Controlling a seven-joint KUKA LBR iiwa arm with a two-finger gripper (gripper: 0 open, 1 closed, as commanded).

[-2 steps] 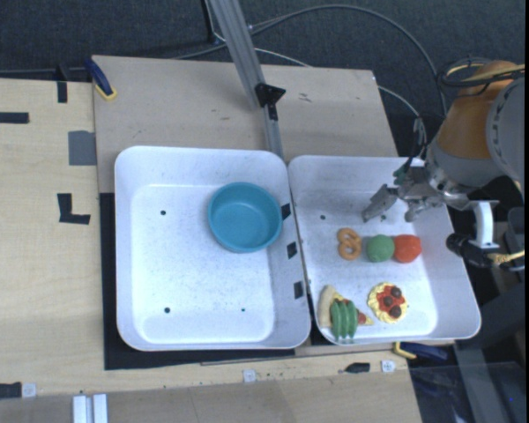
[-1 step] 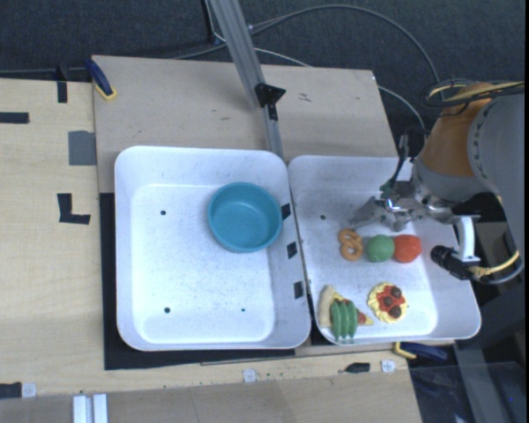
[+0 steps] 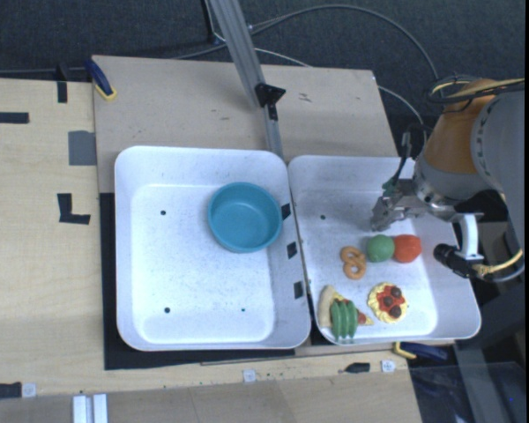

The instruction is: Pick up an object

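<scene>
My gripper [image 3: 384, 221] hangs over the right bin [image 3: 335, 192], just above a green ball [image 3: 380, 248] and with nothing held between its fingers. A red ball [image 3: 407, 248] lies touching the green one on its right. A small pretzel [image 3: 353, 262] sits to the left of the green ball. Near the bin's front edge lie a yellow pizza piece with red dots [image 3: 388, 302] and a green vegetable toy [image 3: 342, 317] beside a pale banana-like piece [image 3: 325, 300].
The left bin [image 3: 159, 307] holds a blue bowl [image 3: 244, 217] near its back right corner. A slanted grey metal pole [image 3: 247, 60] runs down from the top to the gap between the bins. Cables loop behind the right bin.
</scene>
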